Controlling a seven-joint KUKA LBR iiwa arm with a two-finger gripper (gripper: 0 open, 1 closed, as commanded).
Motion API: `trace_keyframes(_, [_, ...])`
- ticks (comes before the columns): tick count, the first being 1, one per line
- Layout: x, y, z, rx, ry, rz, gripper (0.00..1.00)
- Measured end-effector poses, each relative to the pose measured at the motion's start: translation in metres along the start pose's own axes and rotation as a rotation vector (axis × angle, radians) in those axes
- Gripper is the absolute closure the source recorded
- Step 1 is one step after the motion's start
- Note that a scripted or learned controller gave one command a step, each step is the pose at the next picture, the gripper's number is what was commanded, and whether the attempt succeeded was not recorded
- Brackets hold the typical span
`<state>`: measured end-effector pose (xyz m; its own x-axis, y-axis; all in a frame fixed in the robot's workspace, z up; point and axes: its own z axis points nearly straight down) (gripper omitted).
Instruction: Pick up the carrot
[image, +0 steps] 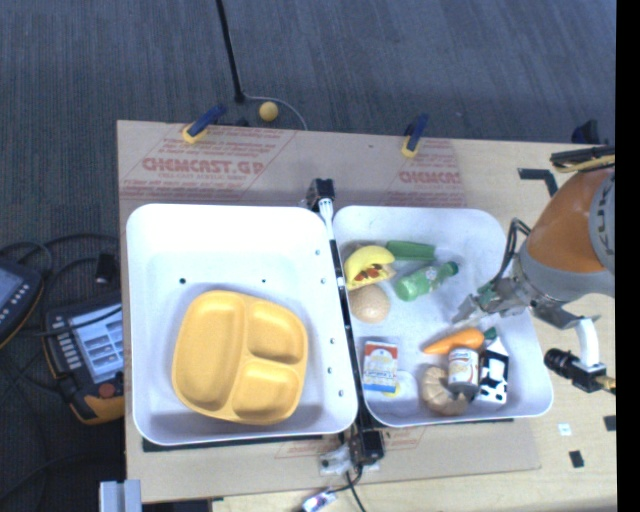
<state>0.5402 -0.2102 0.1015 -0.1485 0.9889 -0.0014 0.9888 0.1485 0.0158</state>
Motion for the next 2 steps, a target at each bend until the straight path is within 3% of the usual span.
trace_keyframes(1, [0.001, 0.000, 0.001, 0.003, 0.004, 0.000, 0.00])
trace_keyframes(2, [0.072, -0.042, 0.010, 0.002, -0.009, -0.057, 0.00])
